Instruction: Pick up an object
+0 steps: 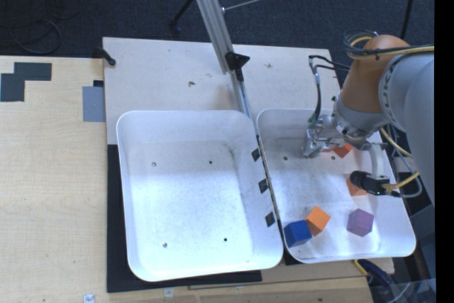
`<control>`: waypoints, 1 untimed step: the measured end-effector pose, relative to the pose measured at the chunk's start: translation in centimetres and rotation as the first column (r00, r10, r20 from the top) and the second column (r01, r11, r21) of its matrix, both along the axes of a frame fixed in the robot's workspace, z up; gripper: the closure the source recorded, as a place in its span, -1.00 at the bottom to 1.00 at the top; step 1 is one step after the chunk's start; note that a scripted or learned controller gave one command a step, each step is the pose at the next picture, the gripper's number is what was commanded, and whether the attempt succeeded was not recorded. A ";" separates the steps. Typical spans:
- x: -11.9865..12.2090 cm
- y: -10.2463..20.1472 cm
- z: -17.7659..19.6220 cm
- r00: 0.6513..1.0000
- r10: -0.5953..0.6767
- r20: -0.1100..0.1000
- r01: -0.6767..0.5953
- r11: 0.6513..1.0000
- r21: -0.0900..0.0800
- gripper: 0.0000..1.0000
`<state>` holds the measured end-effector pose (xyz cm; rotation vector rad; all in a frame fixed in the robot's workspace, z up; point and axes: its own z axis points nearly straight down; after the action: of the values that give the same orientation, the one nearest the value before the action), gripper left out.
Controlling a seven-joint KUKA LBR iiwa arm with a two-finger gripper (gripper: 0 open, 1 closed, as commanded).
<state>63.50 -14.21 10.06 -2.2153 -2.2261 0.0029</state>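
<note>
Gripper [313,147] is hovering near right bin's [333,252] far edge; finger state: cannot tell. Should be centring over the red-orange block [342,150] beside it before descending.

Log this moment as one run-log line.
gripper: low in right bin, fingers unclear | blue cube, orange cube, purple cube: resting

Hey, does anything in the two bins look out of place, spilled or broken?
Nothing stands out. The blue cube, orange cube and purple cube sit loose near the front of the right bin, with more orange pieces by the gripper. The left bin shows only small dark specks.
</note>
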 end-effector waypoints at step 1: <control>0.0 0.0 0.0 1.000 0.001 -0.001 -0.001 1.000 0.000 -1.00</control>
<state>63.49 -14.21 10.03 -2.2144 -2.2264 0.0036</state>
